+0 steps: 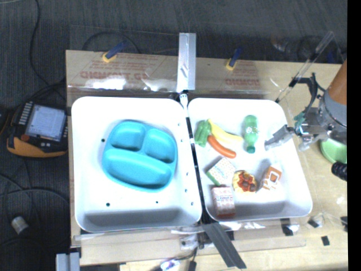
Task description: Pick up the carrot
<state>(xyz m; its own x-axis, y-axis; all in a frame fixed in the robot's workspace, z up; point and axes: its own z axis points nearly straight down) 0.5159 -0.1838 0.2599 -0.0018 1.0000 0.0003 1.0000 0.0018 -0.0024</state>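
Two white bins: left bin (pixel 84 168), right bin (pixel 293 191). One blue divided tray (pixel 138 154) in left bin, far left of the fingers. One gripper (pixel 282 135) over right bin's right edge; finger (pixel 275 139) visible, spread or pressed together: cannot tell. One carrot (pixel 217 143), orange with green top, lying well left of the fingers, touching one yellow banana (pixel 223 132). One green bottle (pixel 250 132) just left of the fingers. One box (pixel 221 170), one carton (pixel 223 200), one pizza slice (pixel 245 180), one small orange carton (pixel 272 177), all below-left of the fingers.
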